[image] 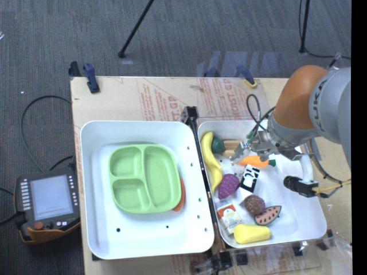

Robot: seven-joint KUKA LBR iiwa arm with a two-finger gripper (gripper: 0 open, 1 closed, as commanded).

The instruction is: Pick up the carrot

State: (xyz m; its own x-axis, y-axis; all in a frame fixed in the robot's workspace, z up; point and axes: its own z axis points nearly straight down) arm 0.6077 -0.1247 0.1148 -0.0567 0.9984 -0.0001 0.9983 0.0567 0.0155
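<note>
Orange carrot (253, 160) just beneath hand (248, 149)

Arm (312, 105) reaches into R bin (312, 222); gripper (254, 149) just above carrot (253, 160). Nearby: banana (210, 159), grapes (228, 185), slice of melon (267, 215). L bin (92, 222) w/ green tray (143, 177).

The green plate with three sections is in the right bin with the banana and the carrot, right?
Not quite. The camera view shows the green plate lying in the left bin, not the right one. The banana and the carrot are in the right bin, as you said, and the gripper is just above the carrot.
</note>
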